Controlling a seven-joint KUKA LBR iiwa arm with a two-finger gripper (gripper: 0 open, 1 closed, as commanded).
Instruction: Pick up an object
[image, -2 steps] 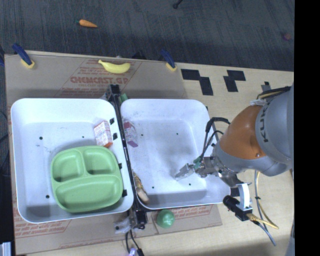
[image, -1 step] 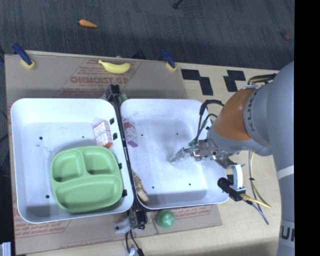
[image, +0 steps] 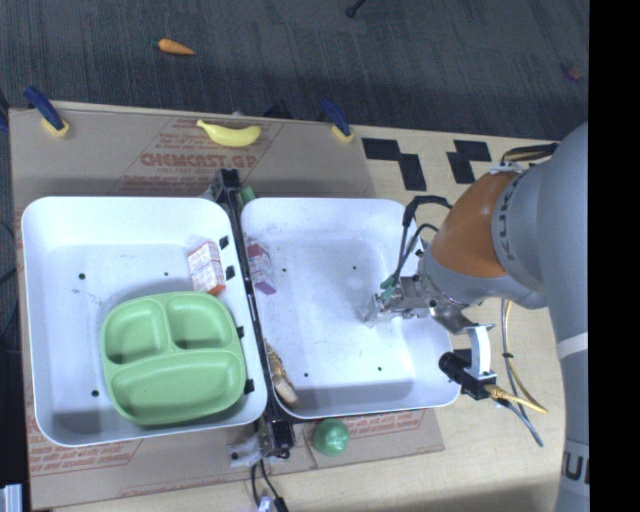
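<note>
The claw (image: 385, 305) sits low over the right part of the right bin (image: 330, 395), near its right wall, and whether it is wide or narrow cannot be told from this slant, nor is any thing seen in its grip. The nearest loose things are a small pink-and-clear packet (image: 259, 266) against that bin's left wall and a tan piece (image: 280, 381) at its lower left corner. Across the divide, the left bin (image: 60, 300) bears a green sectioned tray (image: 175, 355) and a small carton (image: 206, 267), while a yellow banana (image: 230, 131) and a green ball (image: 331, 436) lie on the cardboard outside the bins.
</note>
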